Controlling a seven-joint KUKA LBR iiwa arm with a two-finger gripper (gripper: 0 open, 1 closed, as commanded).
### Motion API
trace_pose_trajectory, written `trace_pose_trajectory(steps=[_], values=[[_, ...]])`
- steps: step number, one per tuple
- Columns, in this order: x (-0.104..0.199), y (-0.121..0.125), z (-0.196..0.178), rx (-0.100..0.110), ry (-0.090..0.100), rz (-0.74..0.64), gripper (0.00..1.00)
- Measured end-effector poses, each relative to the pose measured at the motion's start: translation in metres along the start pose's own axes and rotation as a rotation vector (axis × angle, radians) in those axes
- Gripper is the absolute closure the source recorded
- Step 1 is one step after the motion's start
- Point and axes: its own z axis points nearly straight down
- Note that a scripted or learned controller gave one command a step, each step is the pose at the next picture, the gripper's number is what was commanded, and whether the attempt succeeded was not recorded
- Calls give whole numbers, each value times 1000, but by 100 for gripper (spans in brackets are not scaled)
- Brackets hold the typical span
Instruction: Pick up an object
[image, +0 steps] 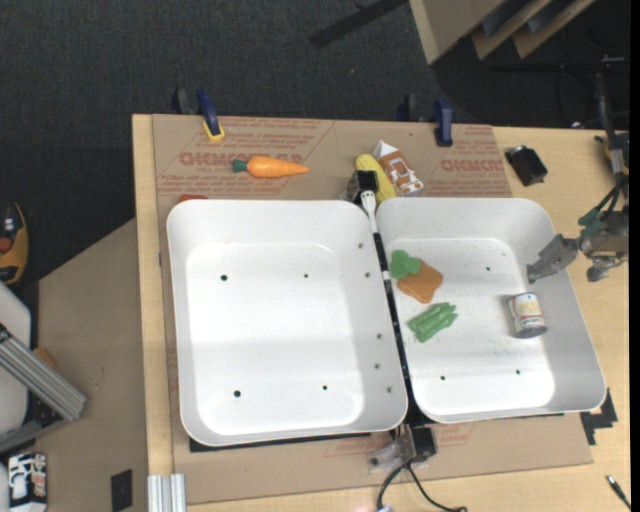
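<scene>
Your claw (570, 252) sits at the right bin's (480, 400) right rim, its opening not clear enough to tell, while the small can (527, 313) lies below it inside that bin, right of the green (433, 321) and orange toys (420, 283).

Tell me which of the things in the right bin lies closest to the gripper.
The small can. It lies alone near the bin's right side, just below the gripper; the two green pieces and the orange piece cluster by the bin's left wall.
</scene>
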Motion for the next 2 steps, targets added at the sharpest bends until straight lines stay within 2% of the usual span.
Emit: trace_pose_trajectory(steps=[1, 2], values=[[0, 1, -11, -3, -1, -1, 100], [-33, 29, 30, -2, -2, 1, 100]])
